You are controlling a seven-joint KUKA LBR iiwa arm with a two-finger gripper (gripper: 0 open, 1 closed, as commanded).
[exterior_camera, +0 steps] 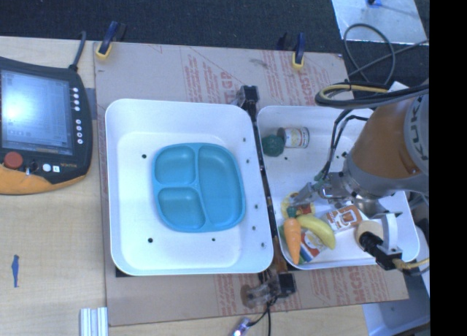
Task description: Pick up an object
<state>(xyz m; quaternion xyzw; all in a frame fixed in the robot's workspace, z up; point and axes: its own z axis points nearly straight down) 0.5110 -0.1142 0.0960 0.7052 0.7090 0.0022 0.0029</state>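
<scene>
**Objects lie in the right bin, around the gripper**

Objects for picking all sit in the right bin (pixel 379 258), and at least six can be counted. The gripper (pixel 323 188) hangs low over the middle of that bin, under the grey arm with its orange band (pixel 387 141). Whether it is released or clenched cannot be told, and nothing is visibly gripped.

Just below the gripper in the view lies one banana (pixel 318 229). One carrot (pixel 292 239) lies beside it, towards the left bin, with its tip pointing at the bin's near wall. Under the banana's end is one colourful packet (pixel 312 248). One small carton (pixel 344 218) sits just beside the gripper on the arm's side. A yellow-green item (pixel 291 204) touches or almost touches the gripper, too small to name.

Well above the gripper, at the far end of the bin, one dark green ball (pixel 273 144) and one small can (pixel 296 137) on its side lie next to each other. The arm's bulk covers the bin's right part, so anything beneath it is hidden.

Across the divider, the left bin (pixel 131 181) holds one blue plate (pixel 198 186) with three compartments, which look empty.

Farther out, a teach pendant (pixel 40 130) rests on the bench beyond the left bin. Two clamps (pixel 108 39) grip the far edge of the board under the bins, and cables (pixel 365 50) loop behind the arm.
</scene>
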